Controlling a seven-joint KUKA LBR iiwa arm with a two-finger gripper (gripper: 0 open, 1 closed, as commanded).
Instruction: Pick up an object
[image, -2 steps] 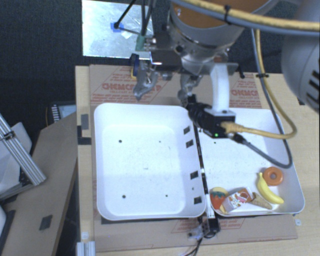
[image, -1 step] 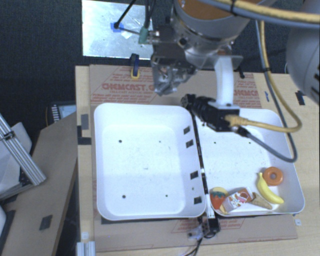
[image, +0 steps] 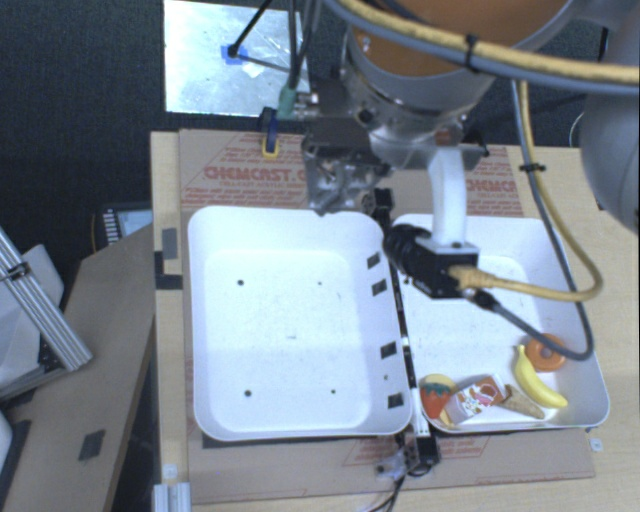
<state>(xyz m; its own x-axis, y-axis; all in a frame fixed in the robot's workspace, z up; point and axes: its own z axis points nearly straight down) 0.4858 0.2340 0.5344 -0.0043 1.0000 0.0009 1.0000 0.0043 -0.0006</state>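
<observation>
End effector above far rim of left bin | grip state cannot be told | banana, orange toy in right bin near corner

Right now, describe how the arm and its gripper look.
The arm is grey with an orange band above the wrist. A yellow cable loops alongside it to a black box on a white bracket. The gripper is grey bare metal.
</observation>
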